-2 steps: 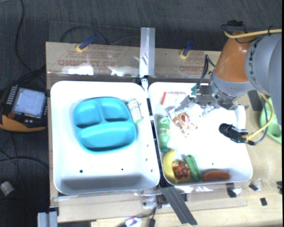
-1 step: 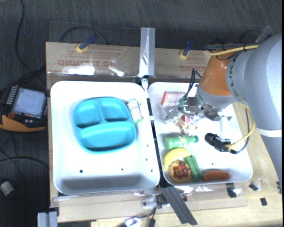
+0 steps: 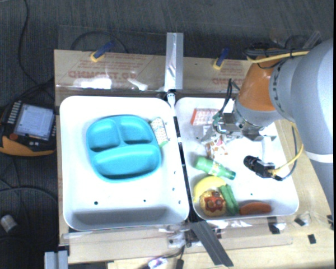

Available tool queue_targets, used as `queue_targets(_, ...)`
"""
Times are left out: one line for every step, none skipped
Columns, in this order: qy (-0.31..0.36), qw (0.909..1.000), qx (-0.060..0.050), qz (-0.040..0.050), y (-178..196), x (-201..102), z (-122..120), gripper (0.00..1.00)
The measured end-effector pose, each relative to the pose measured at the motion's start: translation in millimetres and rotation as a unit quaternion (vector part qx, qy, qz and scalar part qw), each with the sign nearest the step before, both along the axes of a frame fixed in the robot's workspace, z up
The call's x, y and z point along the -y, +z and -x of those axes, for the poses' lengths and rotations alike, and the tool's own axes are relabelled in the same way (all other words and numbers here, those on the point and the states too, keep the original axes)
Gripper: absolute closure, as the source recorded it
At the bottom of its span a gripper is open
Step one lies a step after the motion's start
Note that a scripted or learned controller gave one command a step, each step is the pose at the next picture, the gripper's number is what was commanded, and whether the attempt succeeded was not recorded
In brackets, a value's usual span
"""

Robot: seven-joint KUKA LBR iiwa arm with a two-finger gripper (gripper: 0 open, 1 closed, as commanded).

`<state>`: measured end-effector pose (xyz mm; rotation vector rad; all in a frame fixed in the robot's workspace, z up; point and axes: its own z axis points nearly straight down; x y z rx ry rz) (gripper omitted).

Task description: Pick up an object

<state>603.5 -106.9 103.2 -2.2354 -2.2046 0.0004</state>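
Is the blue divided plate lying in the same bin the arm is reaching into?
No. The blue divided plate lies in the left bin, while the gripper is over the right bin.

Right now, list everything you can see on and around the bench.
bins: two, white, side by side on the bench
tray: one, blue, three compartments, in the left bin
packet: one, white and green, left bin, by the tray's right edge
box: one, red and white, right bin, far end
bottle: one, green, lying in the right bin's middle
yellow fruit: one, right bin, near end
red sausage-like item: one, right bin's near edge
handheld screen: one, orange-cased, on the floor left of the bench
gripper: one, grey, over the right bin
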Motion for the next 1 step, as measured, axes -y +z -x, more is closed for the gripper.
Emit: queue_targets(-0.073, 0.9974, -0.001, 0.0015, 52.6, 22.3, 6.9, 1.00)
